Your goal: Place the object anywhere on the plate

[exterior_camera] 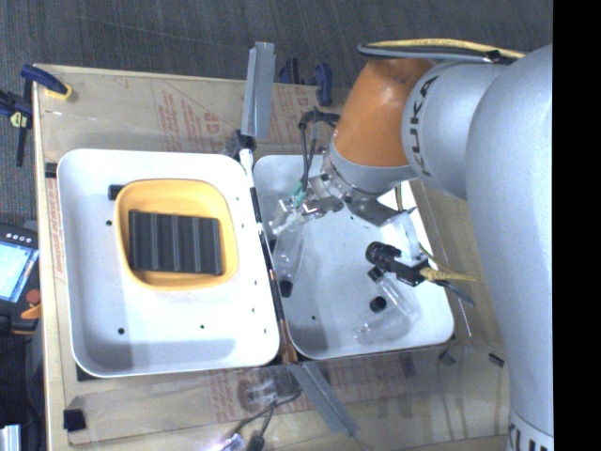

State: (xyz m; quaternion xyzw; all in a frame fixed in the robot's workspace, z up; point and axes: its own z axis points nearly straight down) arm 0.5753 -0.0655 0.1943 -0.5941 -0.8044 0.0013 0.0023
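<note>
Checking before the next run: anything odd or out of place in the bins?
Nothing stands out. The yellow plate sits flat in the left bin; a clear object lies in the right bin.

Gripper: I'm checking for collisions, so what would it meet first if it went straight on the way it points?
Probably the floor of the right bin, close to its left wall: the gripper slants down and leftward there. Depth is hard to judge from above.
</note>
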